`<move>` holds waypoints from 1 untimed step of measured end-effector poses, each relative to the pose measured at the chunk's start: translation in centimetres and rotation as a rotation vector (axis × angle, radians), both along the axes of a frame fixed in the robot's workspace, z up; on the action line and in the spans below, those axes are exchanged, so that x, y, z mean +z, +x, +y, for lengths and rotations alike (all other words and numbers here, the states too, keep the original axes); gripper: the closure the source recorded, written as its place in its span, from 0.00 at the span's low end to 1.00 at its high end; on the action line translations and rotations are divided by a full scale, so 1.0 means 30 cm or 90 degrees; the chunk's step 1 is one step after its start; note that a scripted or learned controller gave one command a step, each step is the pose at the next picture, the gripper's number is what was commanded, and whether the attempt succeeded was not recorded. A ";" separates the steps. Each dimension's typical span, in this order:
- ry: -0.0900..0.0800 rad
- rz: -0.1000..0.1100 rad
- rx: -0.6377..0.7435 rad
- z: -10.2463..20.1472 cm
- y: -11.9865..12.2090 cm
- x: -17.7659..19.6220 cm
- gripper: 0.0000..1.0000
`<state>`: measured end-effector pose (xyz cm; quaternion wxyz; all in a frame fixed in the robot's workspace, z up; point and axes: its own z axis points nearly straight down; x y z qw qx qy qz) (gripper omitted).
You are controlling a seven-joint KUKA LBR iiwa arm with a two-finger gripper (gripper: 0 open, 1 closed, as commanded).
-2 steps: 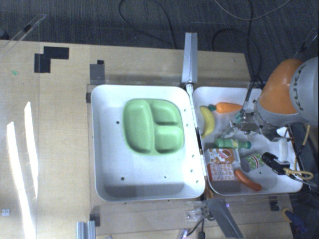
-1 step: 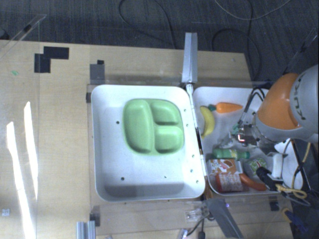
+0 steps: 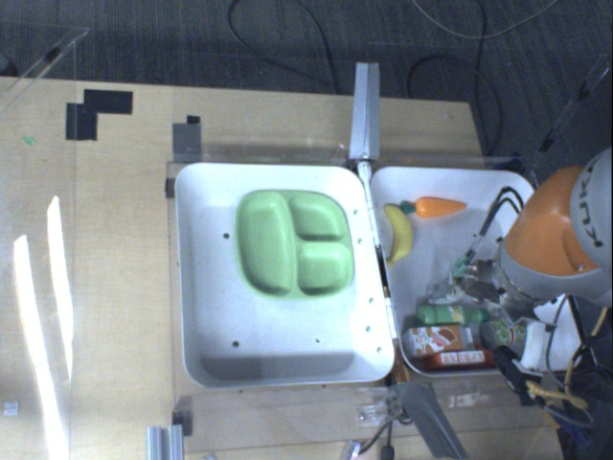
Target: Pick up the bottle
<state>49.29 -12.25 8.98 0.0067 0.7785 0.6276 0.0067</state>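
Two bins (image 3: 192, 257) sit side by side on your bench (image 3: 86, 286), and all the action is on the right. Look left first: the left bin carries a green tray (image 3: 292, 242), three compartments, lying flat near the middle of the bin floor, well apart from everything else.

Now the right bin (image 3: 436, 175). At its far end you've got a banana (image 3: 398, 232) tucked just beside the dividing wall, and a carrot (image 3: 439, 207) lying crosswise, its green end almost touching the banana's far tip. Down at the near end, a red packet (image 3: 445, 341) lies against the near wall.

Your bottle (image 3: 469, 314) is there too: green, lying on its side across the near part of the right bin, just beyond the red packet and touching or nearly touching it. Part of it is hidden under the arm's hardware.

Your arm (image 3: 560, 228) comes in from the right, the orange band big and bright over the bin's right edge. The gripper (image 3: 474, 281) hangs low over the bin, right above the bottle's far side. You cannot tell how the end effector is set; it is a dark tangle of metal and cable from this angle, and nothing shows it pinching the bottle. Black cables (image 3: 287, 27) loop across the dark floor beyond the bench.
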 end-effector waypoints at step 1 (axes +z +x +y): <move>0.003 0.008 -0.149 0.308 0.101 0.320 0.00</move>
